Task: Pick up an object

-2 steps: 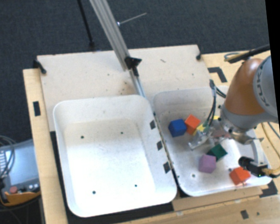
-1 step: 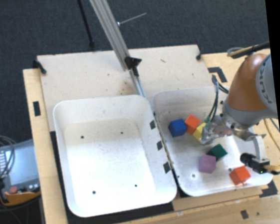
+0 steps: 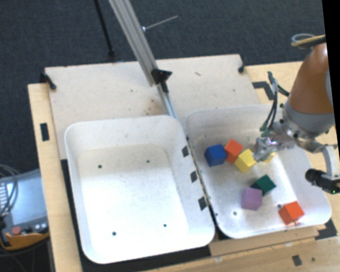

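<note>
Six small blocks sit in the right bin (image 3: 229,226), right of frame centre: blue cube (image 3: 215,154), orange cube (image 3: 233,148), then yellow cube (image 3: 245,161) just beside the gripper (image 3: 264,149); its state I cannot tell. They look light, rigid, smooth; opposite flat faces suit gripping.

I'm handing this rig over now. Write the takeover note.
Gripper: low in the right white bin, beside the yellow cube; finger state unclear.
Also in that bin: blue cube, orange cube, green block, purple cube, second orange cube near the front corner.
Done: nothing visibly lifted.
Left: grasp and raise one object.
</note>
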### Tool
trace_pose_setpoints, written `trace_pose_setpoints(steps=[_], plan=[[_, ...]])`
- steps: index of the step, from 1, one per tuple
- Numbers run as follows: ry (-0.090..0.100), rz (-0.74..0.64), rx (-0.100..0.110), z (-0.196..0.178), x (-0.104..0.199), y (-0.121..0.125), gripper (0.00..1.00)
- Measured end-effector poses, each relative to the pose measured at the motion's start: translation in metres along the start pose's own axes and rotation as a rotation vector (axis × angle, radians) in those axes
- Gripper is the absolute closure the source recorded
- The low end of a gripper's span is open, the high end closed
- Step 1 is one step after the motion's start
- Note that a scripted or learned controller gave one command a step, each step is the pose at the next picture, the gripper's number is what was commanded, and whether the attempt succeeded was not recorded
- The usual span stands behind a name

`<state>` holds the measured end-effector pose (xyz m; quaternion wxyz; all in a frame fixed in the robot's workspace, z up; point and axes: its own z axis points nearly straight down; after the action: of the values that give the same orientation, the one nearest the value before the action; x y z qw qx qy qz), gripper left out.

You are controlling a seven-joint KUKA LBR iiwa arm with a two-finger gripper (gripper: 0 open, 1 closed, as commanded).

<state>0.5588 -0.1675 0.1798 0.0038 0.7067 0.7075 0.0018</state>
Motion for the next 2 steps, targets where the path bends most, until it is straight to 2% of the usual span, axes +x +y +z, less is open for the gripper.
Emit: trace_pose_setpoints(steps=[1, 2], plan=[[0.000, -0.003, -0.001, -0.059, 0.005, -0.004, 1.00], [0.001, -0.004, 0.002, -0.096, 0.004, -0.003, 1.00]])
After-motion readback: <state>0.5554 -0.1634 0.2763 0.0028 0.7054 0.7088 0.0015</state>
